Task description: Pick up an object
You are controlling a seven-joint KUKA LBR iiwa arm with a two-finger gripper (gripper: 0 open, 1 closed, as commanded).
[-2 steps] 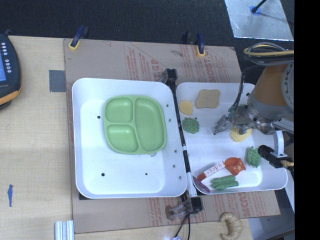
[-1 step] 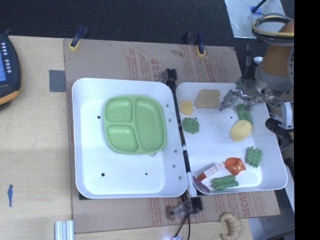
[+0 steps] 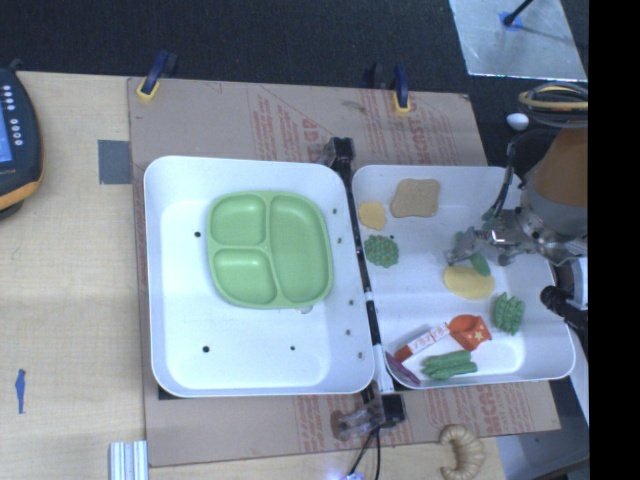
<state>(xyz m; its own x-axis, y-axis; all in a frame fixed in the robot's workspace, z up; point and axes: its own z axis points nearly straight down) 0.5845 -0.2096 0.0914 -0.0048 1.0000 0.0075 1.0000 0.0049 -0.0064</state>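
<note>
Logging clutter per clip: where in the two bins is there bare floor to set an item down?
Left bin: bare floor rings the green divided plate, widest along the near wall and left wall. Right bin: a bare patch mid-floor, between the broccoli floret, the yellow slice and the ketchup packet. Its right side is crowded around the gripper.

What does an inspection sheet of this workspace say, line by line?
Surface: cardboard sheet on a wooden bench, two white bins side by side.
Job's things: right bin holds toy foods: bread slice, broccoli, yellow piece, green beans.
Clutter: green divided plate in left bin.
Grippers: gripper low over the yellow piece.
Cables: black cable at the front edge.
Surroundings: blue clamps, handheld pendant at left.
</note>
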